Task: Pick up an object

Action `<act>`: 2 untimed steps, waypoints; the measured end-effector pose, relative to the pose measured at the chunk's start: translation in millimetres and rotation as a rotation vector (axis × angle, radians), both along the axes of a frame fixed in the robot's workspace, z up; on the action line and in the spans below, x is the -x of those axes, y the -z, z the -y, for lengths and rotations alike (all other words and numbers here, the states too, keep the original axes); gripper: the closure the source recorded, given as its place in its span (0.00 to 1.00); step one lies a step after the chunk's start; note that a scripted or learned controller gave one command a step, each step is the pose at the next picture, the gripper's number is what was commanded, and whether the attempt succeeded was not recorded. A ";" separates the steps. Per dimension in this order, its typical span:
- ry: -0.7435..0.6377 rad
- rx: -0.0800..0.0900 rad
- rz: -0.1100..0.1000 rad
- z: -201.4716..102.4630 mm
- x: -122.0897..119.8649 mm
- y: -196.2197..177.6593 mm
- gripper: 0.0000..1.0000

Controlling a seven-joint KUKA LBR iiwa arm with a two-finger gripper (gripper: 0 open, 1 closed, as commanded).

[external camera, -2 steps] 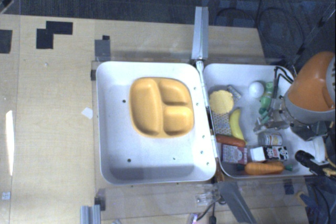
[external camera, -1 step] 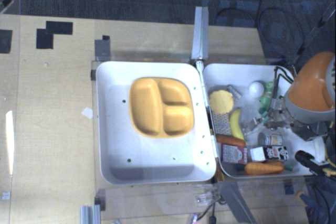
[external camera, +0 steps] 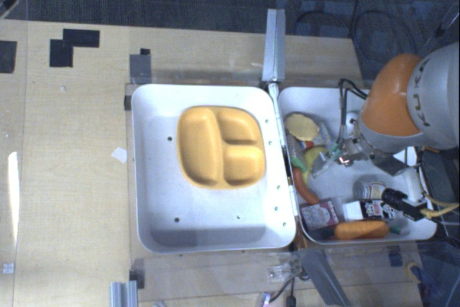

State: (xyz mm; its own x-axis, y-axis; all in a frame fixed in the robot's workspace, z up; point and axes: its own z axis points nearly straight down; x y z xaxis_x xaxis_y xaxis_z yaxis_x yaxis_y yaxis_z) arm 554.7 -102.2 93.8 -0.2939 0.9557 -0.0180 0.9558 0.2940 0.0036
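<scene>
- A yellow, three-compartment plastic tray [external camera: 220, 146] lies in the middle of the left white bin [external camera: 154, 219], toward the worktop's [external camera: 65, 176] centre.
- In the right white bin [external camera: 327, 93], near the worktop's right edge, a pale yellow rounded item [external camera: 302, 127] sits by the dividing wall, with a small dark red packet [external camera: 319, 214] and an orange carrot-shaped toy [external camera: 361, 229] along the near wall.
- The claw [external camera: 338, 152] hangs low over that clutter; I cannot tell whether it is apart or together.
- The grey arm's orange band [external camera: 388, 106] looms at the right.
</scene>
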 end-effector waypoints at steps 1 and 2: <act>-0.116 -0.014 0.000 33.4 -81.7 -76.2 0.00; -0.116 -0.014 -0.001 33.3 -81.6 -75.9 0.00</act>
